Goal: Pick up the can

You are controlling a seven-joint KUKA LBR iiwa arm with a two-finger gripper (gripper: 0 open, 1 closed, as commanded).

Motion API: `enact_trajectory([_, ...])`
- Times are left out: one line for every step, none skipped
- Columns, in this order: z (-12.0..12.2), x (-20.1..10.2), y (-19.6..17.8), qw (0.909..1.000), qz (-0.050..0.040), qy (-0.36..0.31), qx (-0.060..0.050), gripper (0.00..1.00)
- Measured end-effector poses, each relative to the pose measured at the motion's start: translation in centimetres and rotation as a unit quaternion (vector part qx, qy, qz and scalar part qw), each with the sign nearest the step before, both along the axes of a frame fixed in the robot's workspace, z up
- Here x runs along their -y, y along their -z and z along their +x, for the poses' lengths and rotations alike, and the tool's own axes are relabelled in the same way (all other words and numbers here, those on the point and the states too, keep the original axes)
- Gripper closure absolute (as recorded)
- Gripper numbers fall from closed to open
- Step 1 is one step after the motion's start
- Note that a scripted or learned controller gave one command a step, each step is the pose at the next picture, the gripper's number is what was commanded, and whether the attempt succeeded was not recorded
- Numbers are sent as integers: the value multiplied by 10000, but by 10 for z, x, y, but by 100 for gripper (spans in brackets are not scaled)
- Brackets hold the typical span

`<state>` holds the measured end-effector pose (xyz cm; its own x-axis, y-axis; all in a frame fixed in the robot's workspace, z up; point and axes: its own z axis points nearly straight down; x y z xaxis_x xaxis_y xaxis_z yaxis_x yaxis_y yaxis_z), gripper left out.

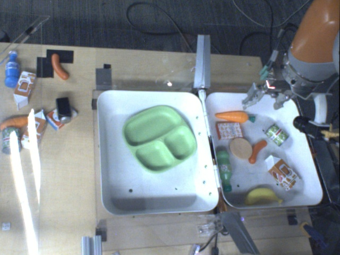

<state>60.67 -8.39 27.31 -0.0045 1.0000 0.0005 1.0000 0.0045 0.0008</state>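
Can in the right bin, gripper open above the carrot's far side.

Far left of the carrot (231, 117): green divided plate (159, 137) in the left bin (111, 190), with bare white floor all round it, widest toward the near edge. Just below the carrot: red-and-white packet (229, 130), then a round tan disc (240, 149) with a sausage (257, 151) touching its right side. Below-left of the carrot, tight against the bin wall: green bottle (224, 167). Right of the carrot and a little lower: the can (276, 135), green and white, on its side, open floor on every side, clear of the right bin (313, 195) rim. Further below the carrot: carton (282, 174) and banana (263, 196) by the near rim. Above-right of the carrot, over the far rim: gripper (266, 97), fingers apart, nothing between them.
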Motion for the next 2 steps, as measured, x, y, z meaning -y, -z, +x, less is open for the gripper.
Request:
enact_trajectory([-60,57,65,9999,-7,-123,15,0])
enact_trajectory([-31,92,178,9985,-4,538,23,0])
